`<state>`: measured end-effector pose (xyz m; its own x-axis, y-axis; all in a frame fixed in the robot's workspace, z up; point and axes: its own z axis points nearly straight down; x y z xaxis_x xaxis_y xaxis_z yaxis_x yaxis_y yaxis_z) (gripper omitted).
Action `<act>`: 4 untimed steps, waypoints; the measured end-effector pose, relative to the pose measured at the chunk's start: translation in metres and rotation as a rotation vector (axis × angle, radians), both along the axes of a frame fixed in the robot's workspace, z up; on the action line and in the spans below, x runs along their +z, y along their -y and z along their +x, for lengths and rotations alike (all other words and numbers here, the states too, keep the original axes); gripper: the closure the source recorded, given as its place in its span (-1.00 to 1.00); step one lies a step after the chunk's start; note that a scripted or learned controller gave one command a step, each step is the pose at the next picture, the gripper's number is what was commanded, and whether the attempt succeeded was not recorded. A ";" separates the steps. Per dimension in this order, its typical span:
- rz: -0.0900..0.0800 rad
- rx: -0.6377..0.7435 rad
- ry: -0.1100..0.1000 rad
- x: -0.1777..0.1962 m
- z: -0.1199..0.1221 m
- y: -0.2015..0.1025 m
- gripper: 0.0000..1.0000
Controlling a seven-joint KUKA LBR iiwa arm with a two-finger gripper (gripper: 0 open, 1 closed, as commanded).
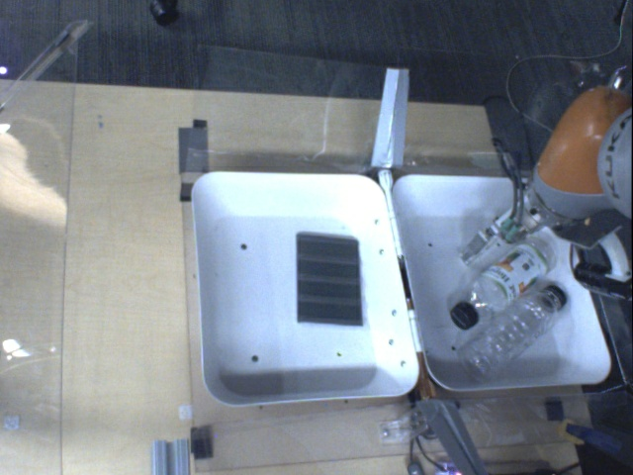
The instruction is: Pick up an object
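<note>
The wooden bench is carrying two shallow white bins side by side, and a dark carpet floor is running behind it along the top of the view. At the near edge of the bench, below the gap between the bins, some metal clamp parts are lying.

In the right bin, near its front wall, a clear plastic bottle is lying on its side, slanted, with its black cap pointing to the left. Just behind it, and touching it as far as I can see, a second clear bottle with a green and white label is lying, also slanted. The two bottles are close together and it is hard to separate their outlines because they are transparent.

In the left bin, a flat dark grey ribbed rectangle is resting near the middle, well apart from the walls.

A little farther back in the right bin, the gripper is reaching down just at the upper left end of the labelled bottle. Its jaws are small and mixed with the clear plastic, so I cannot tell if they are spread or pressed together, or if they are pinching anything. Behind it, the grey arm with the orange band is coming in from the right.
</note>
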<state>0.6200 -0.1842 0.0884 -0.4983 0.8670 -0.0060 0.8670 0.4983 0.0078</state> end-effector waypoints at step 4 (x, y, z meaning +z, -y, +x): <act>-0.002 0.084 0.012 0.014 -0.054 0.019 -1.00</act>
<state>0.5661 -0.2030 0.1023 -0.5694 0.8219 -0.0140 0.8218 0.5696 0.0164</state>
